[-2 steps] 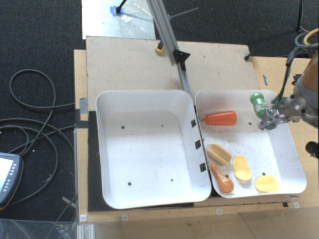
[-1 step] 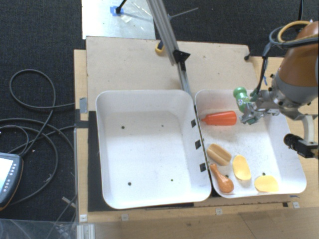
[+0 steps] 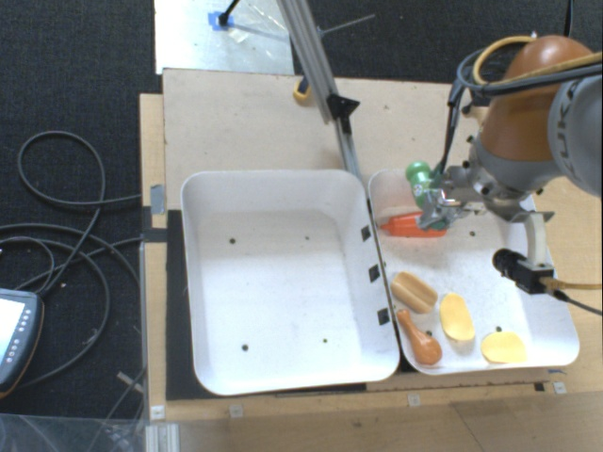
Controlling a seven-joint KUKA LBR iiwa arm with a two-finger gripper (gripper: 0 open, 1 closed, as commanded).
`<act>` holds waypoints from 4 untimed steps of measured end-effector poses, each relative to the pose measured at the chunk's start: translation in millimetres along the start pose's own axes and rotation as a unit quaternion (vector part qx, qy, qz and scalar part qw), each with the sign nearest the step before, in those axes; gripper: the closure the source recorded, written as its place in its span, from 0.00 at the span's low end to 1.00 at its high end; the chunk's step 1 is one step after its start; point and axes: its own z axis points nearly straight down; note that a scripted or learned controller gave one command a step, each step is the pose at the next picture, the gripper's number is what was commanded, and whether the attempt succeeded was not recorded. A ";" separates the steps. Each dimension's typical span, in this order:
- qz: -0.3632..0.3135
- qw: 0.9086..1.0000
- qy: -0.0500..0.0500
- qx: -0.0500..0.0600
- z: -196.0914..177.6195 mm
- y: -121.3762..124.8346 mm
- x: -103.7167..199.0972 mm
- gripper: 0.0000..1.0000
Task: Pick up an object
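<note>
A: On the floor at far left, a pendant [image 3: 14,337] and loose cables [image 3: 61,215]; neither bears on the run. Next along the table [image 3: 245,121], the left bin [image 3: 283,281] sits bare. A grey pole [image 3: 316,55] slants down to the seam between the two bins.

B: Noted. And the right bin [image 3: 556,342]?

A: Near its front: a tan bread roll [image 3: 415,292], a drumstick-shaped piece [image 3: 420,339], two yellow pieces [image 3: 458,316]. At the back, a green object [image 3: 418,173] with an orange-red object [image 3: 413,224] just in front of it. The gripper [image 3: 435,213] hangs right over that pair.

B: Fingers?

A: Cannot tell whether they are spread or closed; the wrist hides them. Nothing visibly held.

B: Judgement on the step?

A: Descent onto the orange-red piece, likely. To do it well: centre over its long body, straddle the narrow width, keep off the green neighbour and the bin wall, close only once low enough, then lift straight up.
</note>
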 end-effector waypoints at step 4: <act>0.002 1.000 -0.001 -0.001 5.7 50.5 146.0 0.00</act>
